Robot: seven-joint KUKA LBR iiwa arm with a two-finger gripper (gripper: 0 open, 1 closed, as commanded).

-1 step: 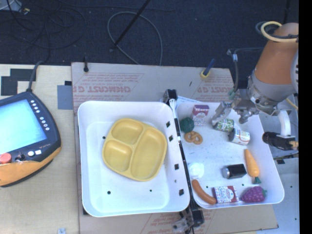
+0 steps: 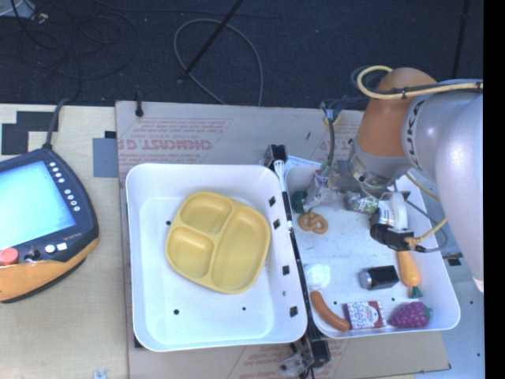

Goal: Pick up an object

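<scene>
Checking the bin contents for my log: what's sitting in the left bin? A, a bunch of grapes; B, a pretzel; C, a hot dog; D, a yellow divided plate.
D: the yellow divided plate lies alone in the left bin.

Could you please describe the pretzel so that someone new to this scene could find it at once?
Look in the right-hand white bin, in its upper left part near the divider between the two bins. The pretzel lies there, small and tan. Its looped, twisted shape sets it apart from the straight sausage lower down and the white lump between them.
</scene>
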